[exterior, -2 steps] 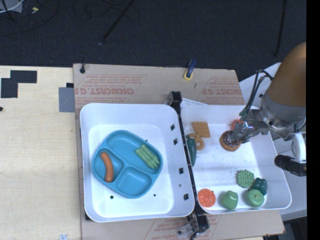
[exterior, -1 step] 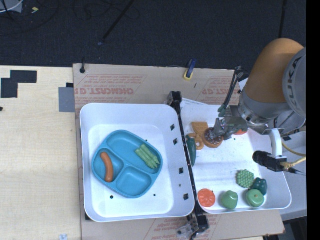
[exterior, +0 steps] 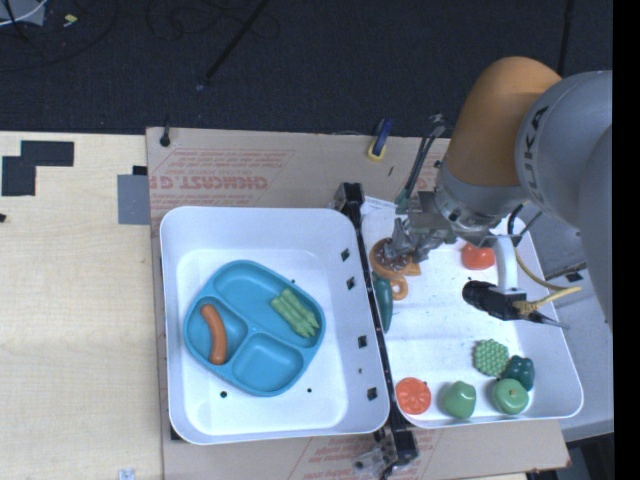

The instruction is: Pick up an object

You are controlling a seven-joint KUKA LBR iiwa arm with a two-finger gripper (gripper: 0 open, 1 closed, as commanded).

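Jaws [exterior: 403,251] hang low over the brown ring [exterior: 392,261] at the left wall of the right bin [exterior: 560,408], and whether they are open I cannot tell, so they may strike the wall or push the ring away.

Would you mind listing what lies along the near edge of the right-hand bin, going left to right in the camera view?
Orange tomato-like piece → green apple → second green apple, with a bumpy green piece and a dark teal piece just behind that last apple.
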